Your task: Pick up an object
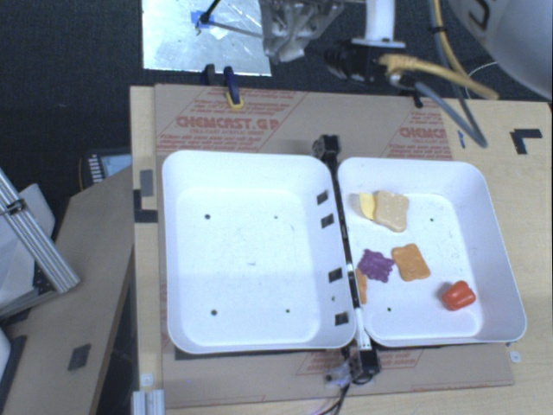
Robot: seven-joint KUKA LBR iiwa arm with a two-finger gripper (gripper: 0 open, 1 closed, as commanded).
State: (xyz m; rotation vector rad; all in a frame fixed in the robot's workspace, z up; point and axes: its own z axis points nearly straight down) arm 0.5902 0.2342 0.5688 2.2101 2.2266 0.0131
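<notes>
Objects: 5 in right bin (497,232) — tan slice (391,210), orange piece (410,263), purple (376,264), red (458,296). Gripper (289,37) raised; grip state unclear.

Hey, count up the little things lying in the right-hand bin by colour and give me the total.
Yellow: 1, the yellow piece
Tan: 1, the tan piece
Purple: 1, the purple piece
Orange: 2, the orange slab and a small orange sliver by the divider
Red-orange: 1, the red piece
Total: 6
</notes>
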